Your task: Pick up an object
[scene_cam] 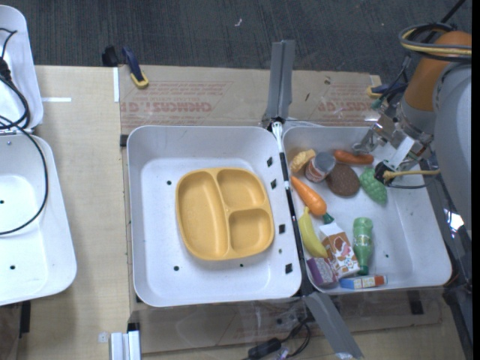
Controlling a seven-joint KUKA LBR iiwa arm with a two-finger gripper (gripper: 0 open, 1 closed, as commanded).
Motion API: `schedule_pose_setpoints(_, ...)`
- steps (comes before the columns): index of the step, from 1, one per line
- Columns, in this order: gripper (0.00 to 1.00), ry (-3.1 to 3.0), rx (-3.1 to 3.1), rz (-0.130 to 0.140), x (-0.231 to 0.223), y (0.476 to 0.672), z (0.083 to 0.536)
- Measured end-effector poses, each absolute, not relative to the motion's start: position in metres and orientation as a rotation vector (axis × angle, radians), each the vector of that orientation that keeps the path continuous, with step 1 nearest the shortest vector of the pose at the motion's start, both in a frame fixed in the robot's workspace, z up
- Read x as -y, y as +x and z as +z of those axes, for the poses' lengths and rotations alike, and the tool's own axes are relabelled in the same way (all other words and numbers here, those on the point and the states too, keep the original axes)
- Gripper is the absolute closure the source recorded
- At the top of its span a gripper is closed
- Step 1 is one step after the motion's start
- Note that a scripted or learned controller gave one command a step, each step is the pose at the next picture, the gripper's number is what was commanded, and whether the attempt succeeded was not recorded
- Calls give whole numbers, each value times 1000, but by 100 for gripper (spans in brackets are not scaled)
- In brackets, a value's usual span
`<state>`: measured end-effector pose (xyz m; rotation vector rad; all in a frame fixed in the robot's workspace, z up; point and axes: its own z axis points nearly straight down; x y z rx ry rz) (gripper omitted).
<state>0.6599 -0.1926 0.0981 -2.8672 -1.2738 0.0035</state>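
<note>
A small flat red-and-white packet (363,281) lies nearest the camera, against the front wall of the right bin (420,235). Just behind it a purple pouch (321,271) and a brown-and-white carton (339,252) sit side by side, with a green bottle (363,243) lying lengthwise to their right. A yellow banana (309,235) runs along the bin's left wall, and an orange carrot (308,194) lies slantwise beyond it.

Further back the toys crowd together: a yellow piece (302,158) in the left rear corner, a tin can (320,167) on its side beside it, a dark brown round patty (343,180) touching the can, and a slim red-orange sausage (352,157) behind the patty. A knobbly green vegetable (373,186) lies to the right of the patty.

The gripper (384,156) hangs over the rear right part of this bin, at the end of the grey arm with its orange band (438,64). The sausage lies just to its left and the green vegetable just in front of it, both near but apart from it. Whether the gripper is released or clenched cannot be told; nothing is seen in its grasp.

The left bin (150,223) holds a yellow three-compartment tray (223,213) at its centre.
</note>
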Motion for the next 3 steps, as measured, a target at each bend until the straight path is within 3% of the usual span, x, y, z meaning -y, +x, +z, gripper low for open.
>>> schedule_pose_setpoints(1,100,-2875,1285,-10,193,663,109)
schedule_pose_setpoints(2,0,-2874,1283,-6,193,662,108)
schedule_pose_setpoints(3,0,-2755,1506,4,150,612,91)
